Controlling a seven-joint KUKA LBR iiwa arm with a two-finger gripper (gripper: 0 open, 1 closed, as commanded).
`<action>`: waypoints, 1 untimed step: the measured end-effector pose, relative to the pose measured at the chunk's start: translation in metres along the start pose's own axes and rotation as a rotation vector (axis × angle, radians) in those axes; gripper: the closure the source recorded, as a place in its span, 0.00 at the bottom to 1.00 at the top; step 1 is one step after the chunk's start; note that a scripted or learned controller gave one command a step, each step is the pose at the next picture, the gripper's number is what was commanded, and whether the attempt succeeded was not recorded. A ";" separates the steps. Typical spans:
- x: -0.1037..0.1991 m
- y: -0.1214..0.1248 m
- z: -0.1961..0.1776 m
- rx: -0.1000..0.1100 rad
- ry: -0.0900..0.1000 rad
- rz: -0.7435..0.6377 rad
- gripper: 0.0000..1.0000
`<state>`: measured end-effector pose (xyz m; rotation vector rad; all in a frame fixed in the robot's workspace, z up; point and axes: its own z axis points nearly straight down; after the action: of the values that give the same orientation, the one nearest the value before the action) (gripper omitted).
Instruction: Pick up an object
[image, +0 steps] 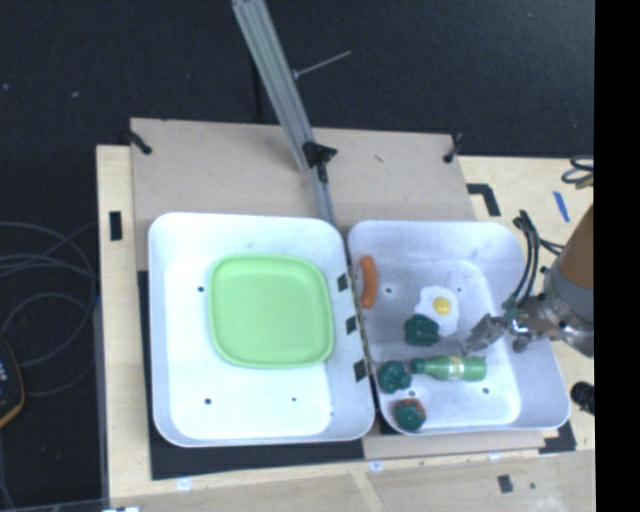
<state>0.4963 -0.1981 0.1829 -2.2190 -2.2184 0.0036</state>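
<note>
In the right bin (500, 245) lie a fried egg (440, 303), an orange sausage (367, 280) by the left wall, a green bottle (452, 368) on its side, and three dark green pieces (421, 329), one near the front corner.

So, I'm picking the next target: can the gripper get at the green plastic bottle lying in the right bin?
Probably yes. The gripper hovers just above the green plastic bottle, with nothing between them; the fried egg toy lies clear beside it.
</note>
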 end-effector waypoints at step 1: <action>-0.011 0.000 0.049 -0.004 -0.001 0.001 0.00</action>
<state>0.4957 -0.2090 0.1334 -2.2231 -2.2198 0.0008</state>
